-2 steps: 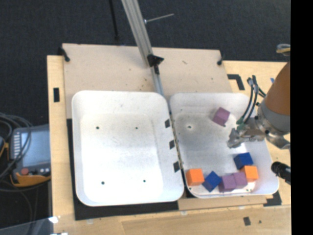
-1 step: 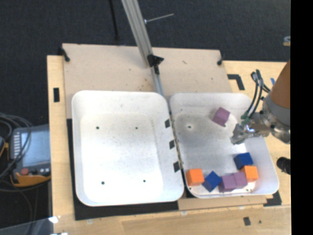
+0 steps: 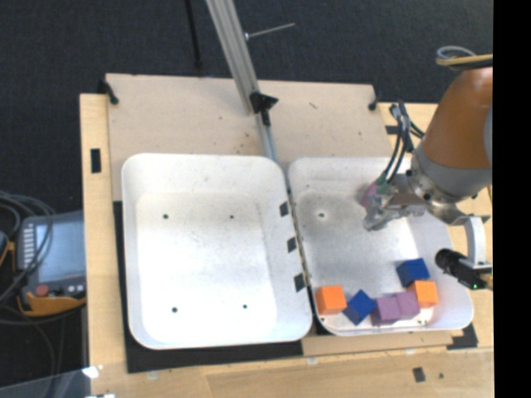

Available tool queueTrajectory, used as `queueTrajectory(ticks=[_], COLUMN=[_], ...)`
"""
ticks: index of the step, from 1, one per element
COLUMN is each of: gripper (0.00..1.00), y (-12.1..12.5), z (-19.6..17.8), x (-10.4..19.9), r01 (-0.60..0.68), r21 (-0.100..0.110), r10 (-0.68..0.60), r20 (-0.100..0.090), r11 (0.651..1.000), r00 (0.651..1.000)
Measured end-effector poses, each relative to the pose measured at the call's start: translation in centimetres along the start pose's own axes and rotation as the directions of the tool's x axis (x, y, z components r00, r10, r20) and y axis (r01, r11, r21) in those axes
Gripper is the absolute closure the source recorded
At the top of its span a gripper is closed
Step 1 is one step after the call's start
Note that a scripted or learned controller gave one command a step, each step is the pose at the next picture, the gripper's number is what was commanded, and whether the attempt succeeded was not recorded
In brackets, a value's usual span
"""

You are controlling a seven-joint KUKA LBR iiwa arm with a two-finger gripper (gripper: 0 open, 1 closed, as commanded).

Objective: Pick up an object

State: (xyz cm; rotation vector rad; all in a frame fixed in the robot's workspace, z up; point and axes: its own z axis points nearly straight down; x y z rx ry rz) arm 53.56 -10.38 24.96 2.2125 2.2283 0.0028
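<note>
Here, pincer (image 3: 377, 214) low over right bin (image 3: 332, 247), blocks (image 3: 390, 301) apart.

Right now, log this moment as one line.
tool over right bin | blocks at near edge | none lifted

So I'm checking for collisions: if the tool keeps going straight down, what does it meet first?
Probably bare floor of the right bin: the tool hangs over its upper part, apart from the blocks nearer the camera. Depth is unclear.

Two white plastic bins (image 3: 207, 172); the right one has two orange cubes (image 3: 332, 298), two blue cubes (image 3: 412, 271) and two purple cubes (image 3: 388, 308).
</note>
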Motion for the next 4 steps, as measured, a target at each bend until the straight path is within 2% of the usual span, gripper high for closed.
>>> queueTrajectory(ticks=[2,3,4], gripper=[1.00,1.00,1.00], y=[2.4,4.3,6.6], z=[1.7,1.0,2.1], x=[9.6,13.7,18.4], r01=[-0.001,0.000,-0.001], r21=[0.001,0.000,0.001], r10=[0.001,0.000,0.001], r20=[0.000,-0.001,0.000], r11=[1.000,1.000,1.000], r00=[1.000,1.000,1.000])
